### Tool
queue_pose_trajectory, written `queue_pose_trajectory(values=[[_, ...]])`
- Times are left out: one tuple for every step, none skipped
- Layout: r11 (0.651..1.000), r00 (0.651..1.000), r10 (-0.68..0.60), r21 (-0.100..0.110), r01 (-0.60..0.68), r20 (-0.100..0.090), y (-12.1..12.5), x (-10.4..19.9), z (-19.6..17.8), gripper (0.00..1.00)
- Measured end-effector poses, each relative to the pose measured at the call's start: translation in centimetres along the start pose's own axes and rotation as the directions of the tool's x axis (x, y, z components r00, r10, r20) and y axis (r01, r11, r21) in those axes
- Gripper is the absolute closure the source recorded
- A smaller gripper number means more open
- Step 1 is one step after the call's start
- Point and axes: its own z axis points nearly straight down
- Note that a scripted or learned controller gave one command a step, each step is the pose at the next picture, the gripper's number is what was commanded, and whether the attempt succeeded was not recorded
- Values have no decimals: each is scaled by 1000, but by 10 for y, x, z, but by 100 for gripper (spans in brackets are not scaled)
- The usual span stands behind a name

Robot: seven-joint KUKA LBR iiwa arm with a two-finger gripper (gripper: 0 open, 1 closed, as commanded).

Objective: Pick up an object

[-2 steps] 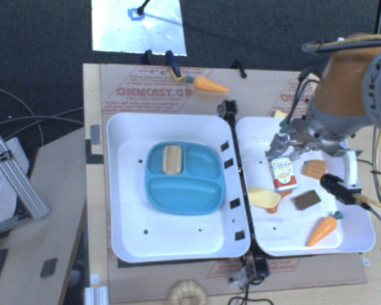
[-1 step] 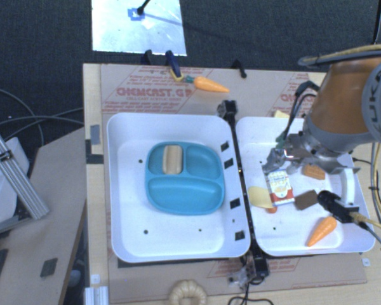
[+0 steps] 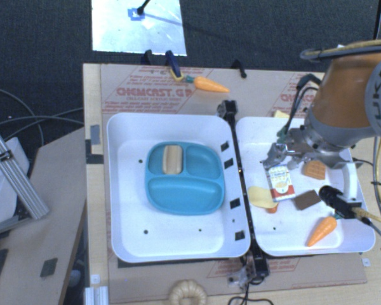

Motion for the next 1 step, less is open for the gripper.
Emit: queue_pose_trajectory(values=[[1000, 1000, 4, 3, -4, 1, -5, -5, 15, 100]])
